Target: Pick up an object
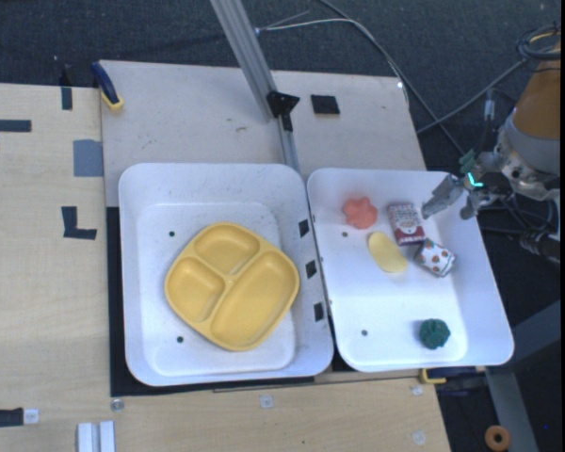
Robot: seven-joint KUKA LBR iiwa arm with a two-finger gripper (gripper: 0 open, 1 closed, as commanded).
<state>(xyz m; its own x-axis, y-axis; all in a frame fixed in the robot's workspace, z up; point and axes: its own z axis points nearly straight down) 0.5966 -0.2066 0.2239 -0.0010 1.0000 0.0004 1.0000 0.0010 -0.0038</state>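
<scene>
The fingers of the gripper (449, 196) hang over the right bin's (471, 342) upper right rim; I cannot tell their spread. Inside lie a pink lump (360, 212), red-white packet (406, 224), yellow piece (388, 252) and green ball (434, 332).

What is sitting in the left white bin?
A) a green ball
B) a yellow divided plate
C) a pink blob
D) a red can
B: the yellow divided plate lies alone in the left bin, while the small green object, the pink one and the red-and-white package are all in the right bin.
</scene>
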